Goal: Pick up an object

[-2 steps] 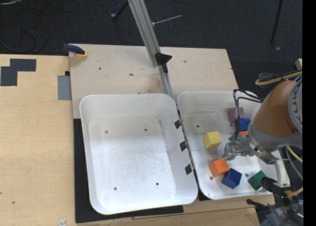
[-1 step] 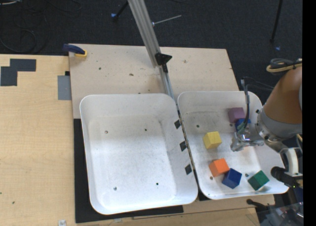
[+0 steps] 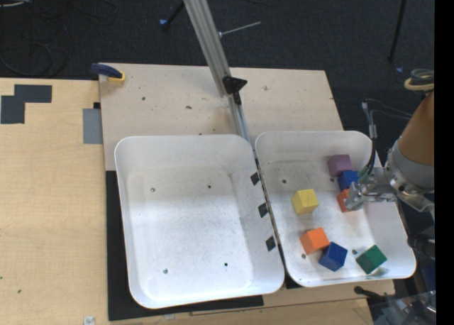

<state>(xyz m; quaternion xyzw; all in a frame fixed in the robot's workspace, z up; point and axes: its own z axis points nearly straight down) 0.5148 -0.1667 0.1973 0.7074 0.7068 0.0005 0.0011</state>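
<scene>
1. objects for the pick lay in the right bin [image 3: 312, 139], six small blocks in all, scattered over its floor.
2. the yellow block [image 3: 305, 201] sat near the bin's middle, apart from the others.
3. the purple block [image 3: 339, 164] stood toward one o'clock of the yellow one, and a blue block [image 3: 348, 178] touched it on its five o'clock side.
4. a red block [image 3: 343, 201] showed at three o'clock of the yellow block, partly covered by the gripper.
5. the orange block [image 3: 313, 240] lay at six o'clock of the yellow block; a second, darker blue block [image 3: 333, 256] sat just beside it at four o'clock, and the green block [image 3: 371, 258] rested near the bin's five o'clock corner.
6. the gripper [image 3: 352, 199] reached in from three o'clock, low over the bin, with its tip right at the red block and just below the blue one.
7. whether its fingers were spread or closed could not be told, nor whether the red block was between them; the metal parts blurred together there.
8. the arm [image 3: 418, 146], grey with an orange band, stood past the bin's three o'clock rim.
9. the left bin [image 3: 142, 147] lay alongside at nine o'clock, its rim touching the right bin's.
10. a slanted aluminium bar [image 3: 209, 36] rose from the gap between the bins toward twelve o'clock.
</scene>
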